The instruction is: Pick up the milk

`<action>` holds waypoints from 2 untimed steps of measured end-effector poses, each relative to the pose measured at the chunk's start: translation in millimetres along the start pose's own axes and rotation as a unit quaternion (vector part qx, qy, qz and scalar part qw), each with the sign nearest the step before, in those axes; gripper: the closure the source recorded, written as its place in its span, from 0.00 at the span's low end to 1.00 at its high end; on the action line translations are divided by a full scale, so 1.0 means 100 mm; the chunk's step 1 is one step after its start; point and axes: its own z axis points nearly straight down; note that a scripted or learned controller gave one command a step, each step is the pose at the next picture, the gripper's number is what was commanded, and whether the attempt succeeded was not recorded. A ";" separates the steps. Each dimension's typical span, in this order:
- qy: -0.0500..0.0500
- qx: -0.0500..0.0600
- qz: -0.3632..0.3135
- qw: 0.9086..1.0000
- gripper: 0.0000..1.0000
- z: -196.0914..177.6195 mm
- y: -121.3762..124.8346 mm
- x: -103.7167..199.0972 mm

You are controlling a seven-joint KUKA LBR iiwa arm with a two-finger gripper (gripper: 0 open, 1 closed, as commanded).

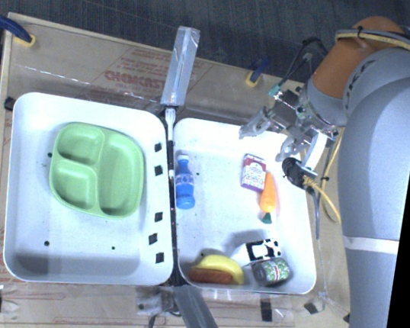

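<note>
1. The milk (pixel 264 249), a small black-and-white patterned carton, lies in the right bin (pixel 216 142) toward that bin's 5 o'clock corner. It is touching or just beside a dark round can (pixel 274 271), with a banana (pixel 220 264) and a brownish item (pixel 210 275) near it at the bin's 6 o'clock edge.
2. We judge the tight cluster to be the main risk. A descent slightly off target could catch the can instead, or push the carton against the bin wall and tip it.
3. The carton sits close to the corner, so we expect little room for the pincer on the wall side, and a collision with the rim is possible.
4. A red packet (pixel 253 172) and a carrot (pixel 269 196) lie between the pincer and the milk. A low sweep across could drag them.
5. The pincer (pixel 280 129) hangs at the right bin's 1 o'clock, well apart from the milk and over the rim. It holds nothing, and we cannot tell how its fingers stand.
6. The grey arm (pixel 381 149) rises along the 3 o'clock side of the desk (pixel 91 56), with its orange band (pixel 344 65) above the wrist.
7. The left bin (pixel 16 237) carries a green divided tray (pixel 98 170), and a blue bottle (pixel 183 182) lies by the divider.
</note>
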 end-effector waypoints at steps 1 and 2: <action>0.000 0.001 -0.240 0.971 0.00 0.73 -0.22 0.59; 0.000 0.000 -0.343 0.939 0.00 1.12 -0.36 -0.14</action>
